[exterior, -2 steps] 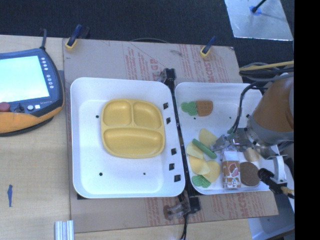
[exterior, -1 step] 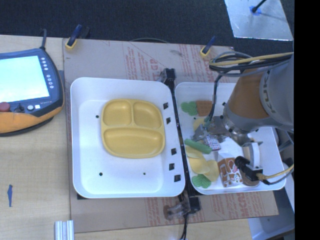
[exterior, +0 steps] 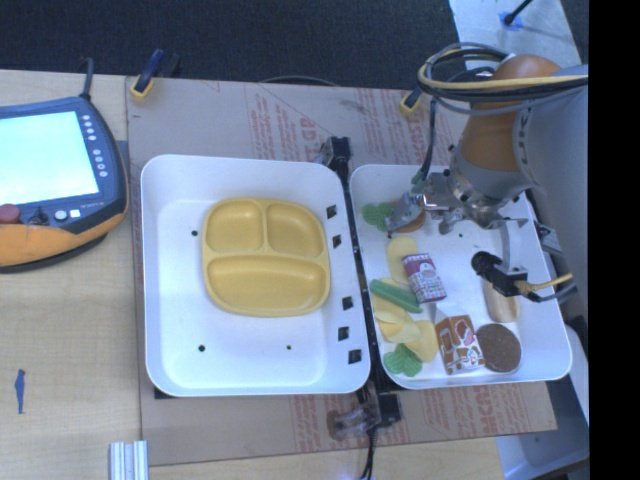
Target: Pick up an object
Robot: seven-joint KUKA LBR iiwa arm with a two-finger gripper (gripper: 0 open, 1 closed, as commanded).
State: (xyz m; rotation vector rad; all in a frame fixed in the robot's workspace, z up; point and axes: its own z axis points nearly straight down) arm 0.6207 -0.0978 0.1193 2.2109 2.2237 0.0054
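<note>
Nearest the camera, at the front of the right bin [exterior: 556, 366], lie a flat brown disc [exterior: 499, 347], a red and white printed packet [exterior: 458, 344] and a leafy green plastic piece [exterior: 405, 360], all small toy foods. Behind them sit pale yellow slices [exterior: 397, 320], a green bean-like stick [exterior: 395, 295] lying diagonally, and a small red labelled can [exterior: 424, 277] on its side, its long axis running front to back. A tan bread-shaped piece [exterior: 500, 303] lies further right, touching the brown disc. The grey arm [exterior: 520, 118], with its orange band, comes in from the right, and its metal hand [exterior: 415, 208] hangs over the back left part of this bin, beside a green leaf piece [exterior: 378, 213] and just behind a pale yellow round piece [exterior: 402, 249]. Whether the hand is open or closed cannot be told, and nothing can be seen in its hold. The likeliest thing to pick, judging by nearness, is the yellow round piece or the leaf, directly below and slightly forward of the hand. The left bin [exterior: 170, 268] holds a smooth yellow divided plate [exterior: 267, 255]. Both bins rest on the table [exterior: 60, 368]
</note>
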